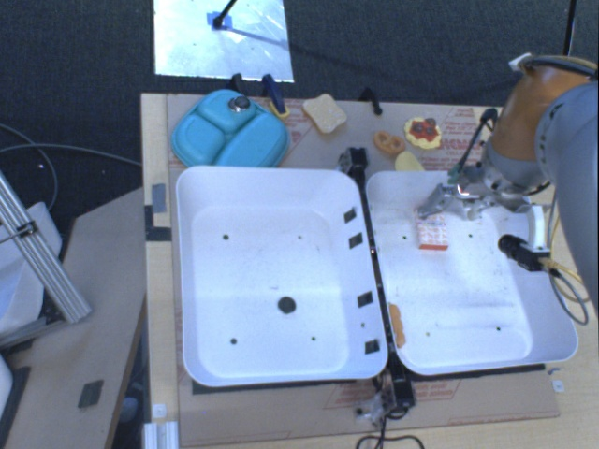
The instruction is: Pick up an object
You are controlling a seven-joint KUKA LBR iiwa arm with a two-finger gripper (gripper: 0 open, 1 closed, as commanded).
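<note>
We see our gripper [436, 204] above a small red-and-white packet [431, 235] in the right bin [552, 340]; its opening is unclear. The flat packet could slip free.

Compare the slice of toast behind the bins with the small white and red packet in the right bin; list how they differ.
The toast slice is tan with a darker crust; the packet is white with red print. The toast slice lies on the cardboard behind the bins, while the packet lies on the right bin floor. The toast slice sits far from the arm; the packet lies just below the pincer. Both are small, flat and lie free of any grip.
</note>
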